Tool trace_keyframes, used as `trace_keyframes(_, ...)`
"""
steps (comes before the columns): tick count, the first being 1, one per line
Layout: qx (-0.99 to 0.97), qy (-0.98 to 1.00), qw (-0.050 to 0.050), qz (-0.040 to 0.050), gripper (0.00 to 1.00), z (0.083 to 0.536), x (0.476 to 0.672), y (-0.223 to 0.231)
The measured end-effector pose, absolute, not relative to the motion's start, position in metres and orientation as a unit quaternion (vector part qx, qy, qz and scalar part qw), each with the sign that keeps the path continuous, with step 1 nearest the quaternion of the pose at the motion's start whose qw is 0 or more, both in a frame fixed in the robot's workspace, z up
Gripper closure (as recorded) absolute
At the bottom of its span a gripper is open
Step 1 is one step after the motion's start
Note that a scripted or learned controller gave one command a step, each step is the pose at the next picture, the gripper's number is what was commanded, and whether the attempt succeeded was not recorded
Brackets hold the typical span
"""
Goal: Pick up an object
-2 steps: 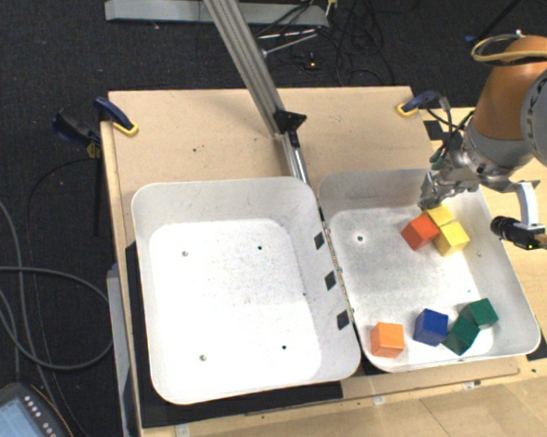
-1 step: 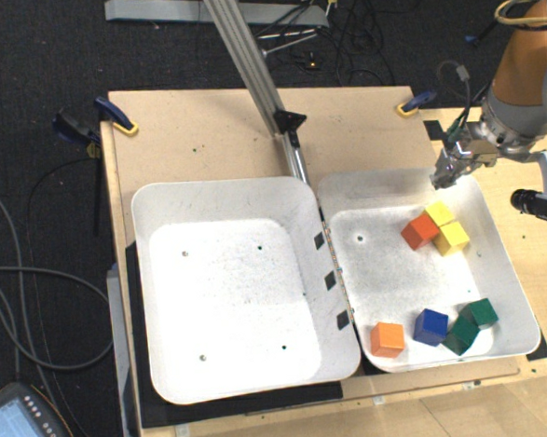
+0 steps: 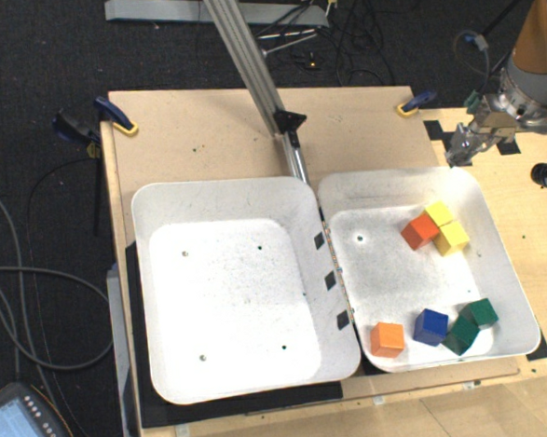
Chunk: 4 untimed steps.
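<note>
At the far left, off the tabletop [image 3: 211, 133], a screen [image 3: 22, 436] sits on the dark floor among loose cables. On the tabletop's left half lies the left bin [image 3: 162, 221], a shallow white tray with nothing but faint specks on its floor. A slanted metal pole [image 3: 248, 56] comes down from the top of the view and ends just above the seam between the two trays. Touching the left bin along that seam is the right bin [image 3: 372, 290], which carries all the blocks. Near its front edge rests an orange block [image 3: 387, 338], then a blue block [image 3: 431, 326] just beside it, and two green blocks [image 3: 471, 324] pressed together at the front right corner. Toward the back of this bin sits a red-orange block [image 3: 419, 232], touching two yellow blocks [image 3: 446, 228] that lie against each other. Past the right bin's back corner, above bare tabletop and well apart from every block, hangs the pincer [image 3: 459, 149] on the grey arm [image 3: 529, 64] entering from the right. Nothing shows between its tips, and whether it is spread or closed I cannot tell at this size.
</note>
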<state>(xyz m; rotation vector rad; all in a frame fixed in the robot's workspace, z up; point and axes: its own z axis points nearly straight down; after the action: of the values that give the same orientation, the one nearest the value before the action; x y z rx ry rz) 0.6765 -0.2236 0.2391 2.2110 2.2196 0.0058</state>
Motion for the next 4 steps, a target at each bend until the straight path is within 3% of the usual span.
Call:
trace_keyframes(1,0.706,0.708,0.004,0.0019,1.0,0.292,0.678,-0.224)
trace_keyframes(2,0.704,0.71,0.0,0.0002,1.0,0.283,0.679,-0.167)
trace_keyframes(4,0.704,0.71,-0.001,0.0005,1.0,0.282,0.653,-0.057)
